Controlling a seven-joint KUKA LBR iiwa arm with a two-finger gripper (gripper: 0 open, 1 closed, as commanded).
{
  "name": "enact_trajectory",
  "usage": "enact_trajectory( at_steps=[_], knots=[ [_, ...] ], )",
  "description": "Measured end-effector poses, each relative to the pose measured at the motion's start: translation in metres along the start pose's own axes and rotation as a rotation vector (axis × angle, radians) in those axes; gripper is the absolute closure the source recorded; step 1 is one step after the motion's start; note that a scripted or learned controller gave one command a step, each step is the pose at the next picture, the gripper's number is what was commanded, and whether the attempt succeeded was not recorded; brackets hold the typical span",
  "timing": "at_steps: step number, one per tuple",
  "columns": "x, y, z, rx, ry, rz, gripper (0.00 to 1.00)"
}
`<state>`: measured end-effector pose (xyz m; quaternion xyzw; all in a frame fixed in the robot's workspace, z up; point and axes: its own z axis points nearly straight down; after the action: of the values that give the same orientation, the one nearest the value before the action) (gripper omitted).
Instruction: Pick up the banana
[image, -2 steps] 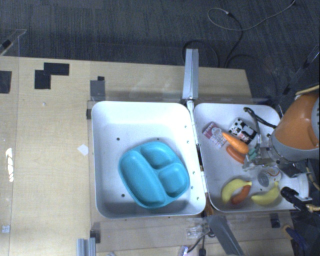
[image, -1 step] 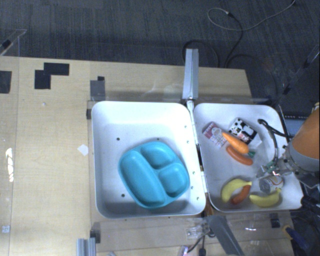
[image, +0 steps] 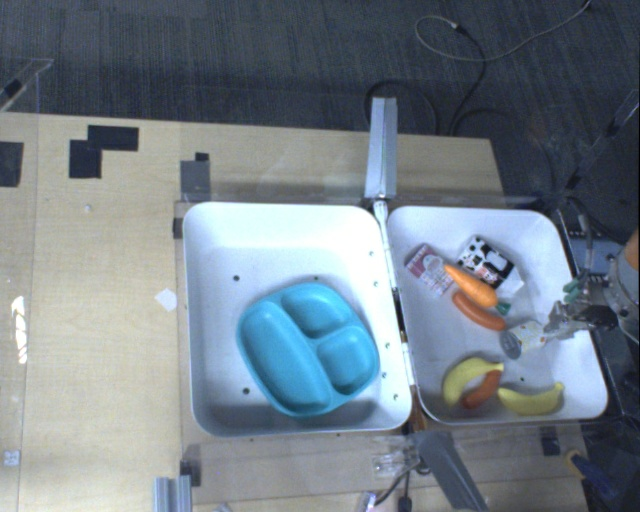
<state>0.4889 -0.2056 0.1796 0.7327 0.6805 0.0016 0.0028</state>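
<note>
White plastic, two shallow bins side by side on my pale wooden worktop (image: 100, 330), seen from the one overhead camera at a slant.

Left bin (image: 210, 300): one light blue divided plate (image: 308, 348) with three compartments, lying toward the near half of the bin.

Right bin (image: 540, 235): several items.
- Banana (image: 532, 399), yellow, lying flat near the front right corner, close to the bin's front wall.
- Second yellow curved fruit (image: 462, 377), just left of the banana, with a small red-orange piece (image: 482, 390) resting against it.
- Carrot (image: 471, 287), orange, lying diagonally in the middle of the bin, with a second orange piece (image: 480, 314) just below it.
- Flat pink and white packet (image: 428, 269), touching the carrot's upper left end.
- Small black and white patterned item (image: 487, 261), toward the back of the bin, just above the carrot.

My end effector (image: 518, 338) reaches in from the right over the right bin, its grey tip near the lower orange piece and above the banana, apart from it. Whether its fingers are spread or pressed together I cannot tell; nothing shows between them. My wrist hardware sits at the bin's right wall.

A metal post (image: 381, 150) stands behind the seam between the bins.
</note>
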Motion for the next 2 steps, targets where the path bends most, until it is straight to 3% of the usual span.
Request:
enact_trajectory(
  at_steps=[1,2],
  knots=[
    [0.0,0.0,0.0,0.0,0.0,0.001,0.0],
    [0.059,-0.005,0.06,0.003,0.001,0.168,0.0]
  ],
)
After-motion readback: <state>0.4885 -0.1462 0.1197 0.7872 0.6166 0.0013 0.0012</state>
